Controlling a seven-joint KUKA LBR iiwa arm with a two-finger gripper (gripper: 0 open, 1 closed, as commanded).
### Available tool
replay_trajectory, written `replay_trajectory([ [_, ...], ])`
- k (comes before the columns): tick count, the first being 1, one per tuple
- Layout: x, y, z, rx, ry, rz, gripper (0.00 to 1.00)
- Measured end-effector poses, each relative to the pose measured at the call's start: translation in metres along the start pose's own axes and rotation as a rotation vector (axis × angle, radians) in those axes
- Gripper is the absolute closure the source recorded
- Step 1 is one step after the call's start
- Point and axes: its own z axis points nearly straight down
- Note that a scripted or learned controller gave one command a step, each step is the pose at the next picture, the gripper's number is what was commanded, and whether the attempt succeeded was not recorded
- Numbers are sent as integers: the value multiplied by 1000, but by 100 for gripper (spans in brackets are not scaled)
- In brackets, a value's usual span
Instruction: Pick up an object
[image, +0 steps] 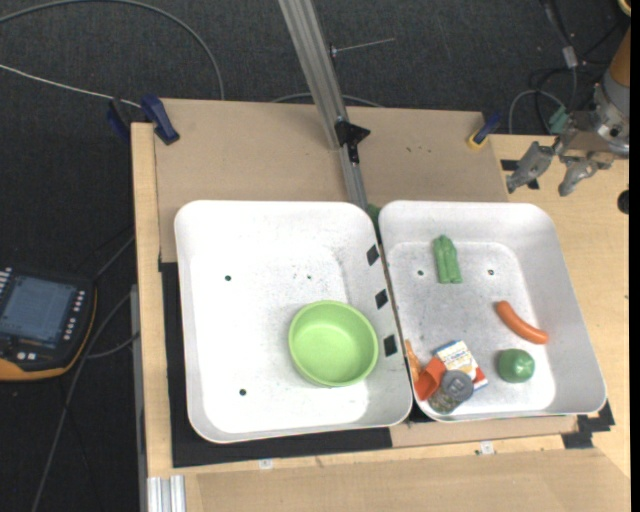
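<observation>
Gripper (548, 178) (fingers spread, nothing held) hangs over tan bench (250, 150), beyond bins.

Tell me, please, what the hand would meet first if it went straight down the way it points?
Probably the bare bench just beyond the right bin's far corner; the hand hangs outside it, though depth is unclear.

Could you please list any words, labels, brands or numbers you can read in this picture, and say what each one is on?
No text can be read.
Small carton in the right bin: blue and orange print, too blurred to read.
Handheld pendant at the left: its screen is too small to read.
</observation>
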Motion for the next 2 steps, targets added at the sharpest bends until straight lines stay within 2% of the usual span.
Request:
replay_trajectory([
  [1,-5,-5,60,5,1,0,0],
  [2,-4,-5,102,4,1,0,0],
])
